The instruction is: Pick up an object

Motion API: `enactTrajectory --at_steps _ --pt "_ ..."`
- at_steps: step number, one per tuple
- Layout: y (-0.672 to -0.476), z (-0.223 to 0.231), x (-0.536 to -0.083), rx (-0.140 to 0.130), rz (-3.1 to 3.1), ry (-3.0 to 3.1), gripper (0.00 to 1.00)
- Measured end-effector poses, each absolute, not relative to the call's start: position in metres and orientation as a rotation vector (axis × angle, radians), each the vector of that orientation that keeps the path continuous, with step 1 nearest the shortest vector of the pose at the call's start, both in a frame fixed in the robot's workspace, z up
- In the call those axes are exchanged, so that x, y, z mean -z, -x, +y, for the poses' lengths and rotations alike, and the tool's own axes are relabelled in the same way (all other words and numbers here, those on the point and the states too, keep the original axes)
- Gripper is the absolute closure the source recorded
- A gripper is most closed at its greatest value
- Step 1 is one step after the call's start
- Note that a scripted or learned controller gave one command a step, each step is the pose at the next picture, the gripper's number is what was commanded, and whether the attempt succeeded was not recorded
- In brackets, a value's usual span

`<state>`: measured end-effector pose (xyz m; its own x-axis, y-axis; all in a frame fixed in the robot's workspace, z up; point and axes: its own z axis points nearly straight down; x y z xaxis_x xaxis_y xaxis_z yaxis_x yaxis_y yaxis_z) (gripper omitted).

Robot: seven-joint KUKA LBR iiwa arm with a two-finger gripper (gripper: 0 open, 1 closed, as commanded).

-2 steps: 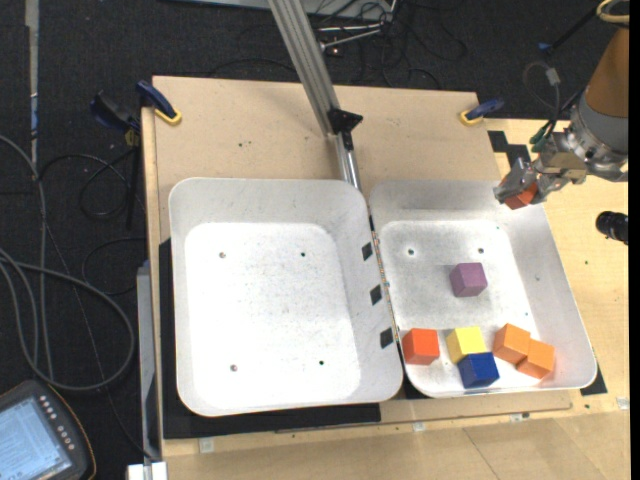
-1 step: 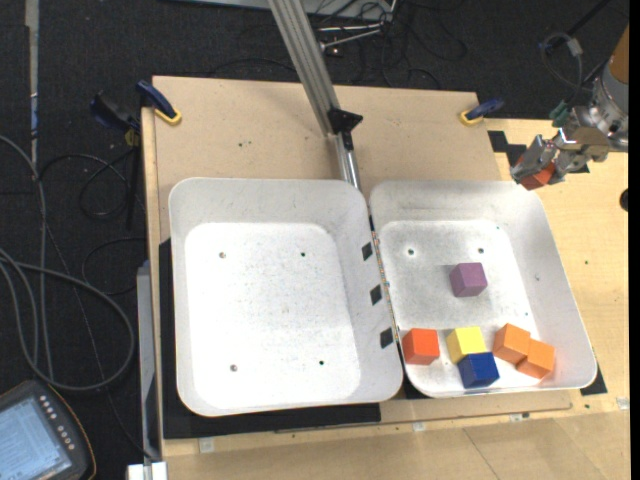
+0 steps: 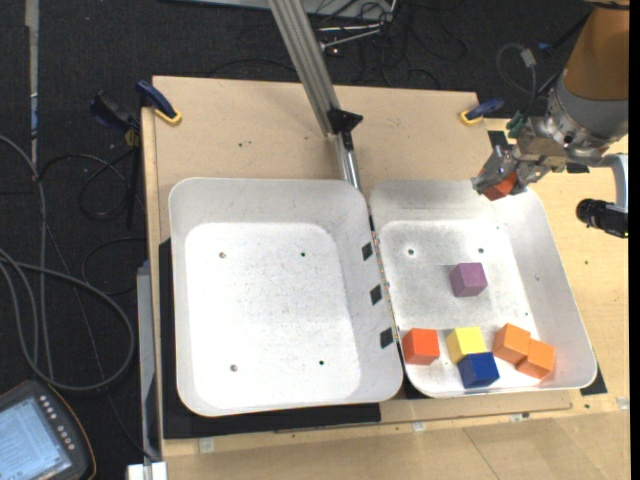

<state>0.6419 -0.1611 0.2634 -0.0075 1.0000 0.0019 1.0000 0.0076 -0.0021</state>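
While the grey arm with its orange band [image 3: 600, 58] reaches in at the upper right of the frame, five small blocks sit along the lower edge of the right white bin [image 3: 560, 298]: orange cube [image 3: 421, 345], yellow cube [image 3: 465, 342], blue cube [image 3: 479, 369], two orange blocks [image 3: 525, 351] touching. Purple cube [image 3: 468, 278] mid-bin. Higher, over the bin's top right corner, the jaws [image 3: 497, 183] grip a small red-orange block [image 3: 501, 185].

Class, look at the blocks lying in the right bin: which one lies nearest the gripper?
The purple block, alone mid-bin, is closest to the gripper. The orange, yellow and blue blocks cluster along the bin's near edge, farther away.
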Motion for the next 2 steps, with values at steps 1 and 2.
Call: enactTrajectory --at_steps 1,2 --pt "-0.638 -0.112 -0.266 0.001 -2.229 2.211 1.00" --pt "-0.621 -0.054 -0.262 -0.001 -2.229 2.209 1.00"
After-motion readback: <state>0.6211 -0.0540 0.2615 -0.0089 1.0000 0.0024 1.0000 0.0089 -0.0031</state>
